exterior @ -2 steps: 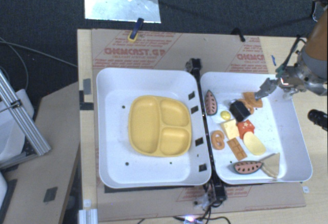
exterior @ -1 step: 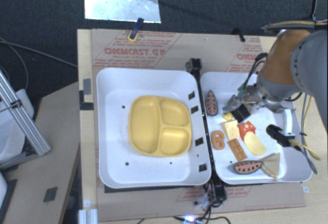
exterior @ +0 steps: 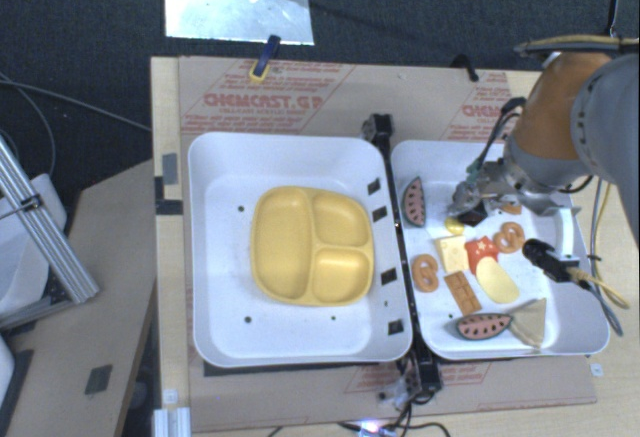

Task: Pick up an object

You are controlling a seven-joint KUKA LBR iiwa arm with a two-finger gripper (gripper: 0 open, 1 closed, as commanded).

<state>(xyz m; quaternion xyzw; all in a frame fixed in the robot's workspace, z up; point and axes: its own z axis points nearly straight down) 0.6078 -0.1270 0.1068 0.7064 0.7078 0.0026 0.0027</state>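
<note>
My gripper (exterior: pixel 470 206) hangs low over the upper middle of the right bin (exterior: pixel 432 157), just above a small yellow piece (exterior: pixel 456 225). Below it lie toy foods: a yellow cheese square (exterior: pixel 452 252), a red piece (exterior: pixel 481 250), two pretzels (exterior: pixel 510 237) (exterior: pixel 425 272), a pale yellow oval (exterior: pixel 495 280), a brown cracker (exterior: pixel 462 291), a cream wedge (exterior: pixel 530 321) and two watermelon slices (exterior: pixel 413 201) (exterior: pixel 482 326). Nothing shows between the fingers.
The left bin (exterior: pixel 215 175) holds a yellow divided plate (exterior: pixel 311 245). The grey arm with its orange band (exterior: pixel 556 115) fills the upper right. A black part (exterior: pixel 548 258) juts over the right bin's right side. Cardboard lies under both bins.
</note>
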